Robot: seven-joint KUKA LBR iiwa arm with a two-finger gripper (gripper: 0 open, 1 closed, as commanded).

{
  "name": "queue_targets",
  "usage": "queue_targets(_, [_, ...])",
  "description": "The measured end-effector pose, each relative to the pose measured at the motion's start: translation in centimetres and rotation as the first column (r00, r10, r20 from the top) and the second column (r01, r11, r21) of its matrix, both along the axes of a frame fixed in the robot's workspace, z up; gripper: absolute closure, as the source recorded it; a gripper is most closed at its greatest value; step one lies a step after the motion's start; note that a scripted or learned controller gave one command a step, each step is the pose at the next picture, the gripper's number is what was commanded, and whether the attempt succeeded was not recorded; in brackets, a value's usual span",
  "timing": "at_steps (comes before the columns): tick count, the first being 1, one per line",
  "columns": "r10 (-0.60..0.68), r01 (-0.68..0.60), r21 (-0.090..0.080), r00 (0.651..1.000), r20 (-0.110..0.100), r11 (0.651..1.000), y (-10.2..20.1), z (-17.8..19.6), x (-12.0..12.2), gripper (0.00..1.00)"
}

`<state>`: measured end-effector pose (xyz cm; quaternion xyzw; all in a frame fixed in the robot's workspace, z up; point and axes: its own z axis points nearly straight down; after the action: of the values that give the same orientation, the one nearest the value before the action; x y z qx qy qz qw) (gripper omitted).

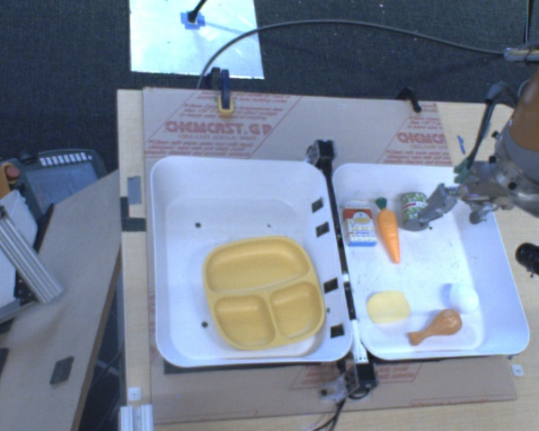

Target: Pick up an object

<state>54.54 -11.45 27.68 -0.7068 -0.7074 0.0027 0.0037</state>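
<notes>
Over the right white bin (499, 268), the claw (428, 212) pinches a small green-labelled tin can (412, 207), beside an orange plastic carrot (390, 235).

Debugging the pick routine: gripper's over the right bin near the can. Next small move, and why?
Probably a short descent with a slight shift toward the can. The gripper sits beside it at the right bin's far end, and nothing is visibly held. The carrot lies close on the can's other side, so I'd keep the approach narrow to avoid nudging it.
</notes>
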Motion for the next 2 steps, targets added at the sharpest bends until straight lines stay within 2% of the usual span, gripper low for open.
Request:
queue_targets(1, [0.002,-0.002,-0.002,1.0,0.011,1.0,0.0,0.5,0.2,0.0])
queue_targets(2, [0.0,0.0,-0.001,1.0,0.008,1.0,-0.6,-4.3,-0.5,0.0])
